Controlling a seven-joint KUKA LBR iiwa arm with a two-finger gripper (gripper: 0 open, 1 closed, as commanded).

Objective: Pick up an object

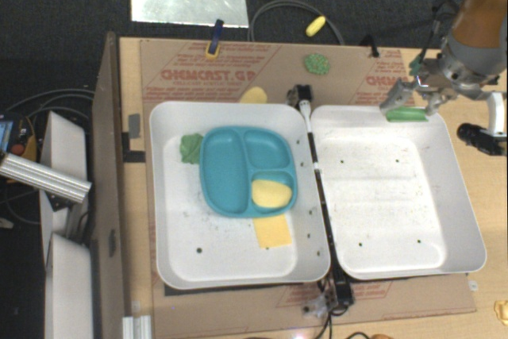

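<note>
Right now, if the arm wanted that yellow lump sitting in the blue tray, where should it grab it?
Probably from straight above, closing across the narrow width of the yellow lump. It lies low in one compartment of the blue tray, whose raised walls likely block a sideways approach.
</note>
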